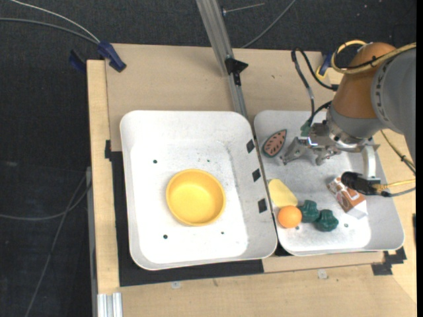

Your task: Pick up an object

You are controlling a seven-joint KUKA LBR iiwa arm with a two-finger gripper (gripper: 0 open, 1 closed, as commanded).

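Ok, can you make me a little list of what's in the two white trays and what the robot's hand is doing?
left bin: one yellow bowl, upright
right bin: the other things
near front edge: orange ball, beside a green toy
just behind ball: pale yellow piece
back left corner: reddish-brown leaf-shaped thing
right side: small brown and white thing
gripper: low over the right bin's back part, nothing seen between its fingers

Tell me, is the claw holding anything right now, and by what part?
Nothing seems held: the claw hangs over the right bin, beside the brown leaf-shaped piece, with nothing seen between its fingers.
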